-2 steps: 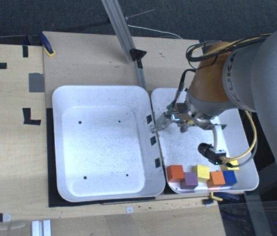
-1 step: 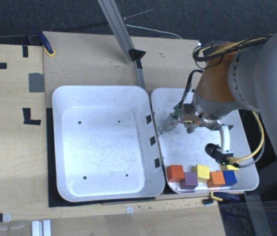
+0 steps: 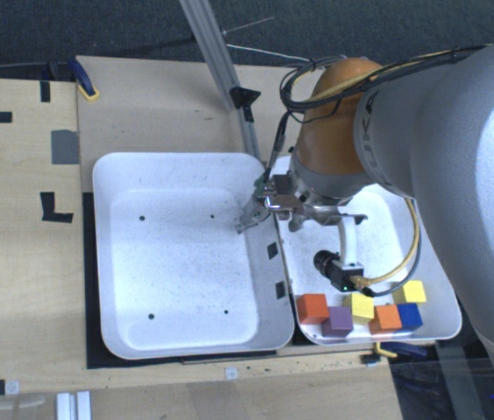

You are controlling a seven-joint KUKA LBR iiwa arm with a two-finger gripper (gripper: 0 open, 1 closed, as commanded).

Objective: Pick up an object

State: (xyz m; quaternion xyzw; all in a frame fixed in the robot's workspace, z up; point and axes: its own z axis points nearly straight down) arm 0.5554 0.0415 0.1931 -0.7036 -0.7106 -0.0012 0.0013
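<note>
Over the shared rim between both bins hangs the gripper (image 3: 256, 210); can't tell its state. Blocks (image 3: 361, 311) sit bunched along the right bin's (image 3: 422, 332) near edge, well apart. Packed that tight, a grab could snag two or just shove them.

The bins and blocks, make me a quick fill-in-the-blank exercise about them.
1. The coloured blocks lie in the ____ bin as the camera view shows it.
2. The block between the orange block and the yellow block is ____.
3. The tool hangs above the ____ bin's right wall.

Missing words: right; purple; left
</note>
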